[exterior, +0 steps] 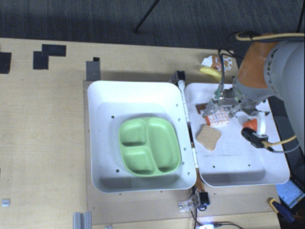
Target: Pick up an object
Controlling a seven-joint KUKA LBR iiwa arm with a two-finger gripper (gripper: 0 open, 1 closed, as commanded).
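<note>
The left bin (100,128) holds 1 green tray (148,145) with 3 parts, lying flat in the middle. The right bin (238,168) has a slice of toast (208,137), a red and white packet (218,118) and an orange thing (250,124). The gripper (224,105) hangs low over the packet, likely to grab it. I cannot tell how the gripper is set. The arm (274,70) hides the bin's far corner.
</note>
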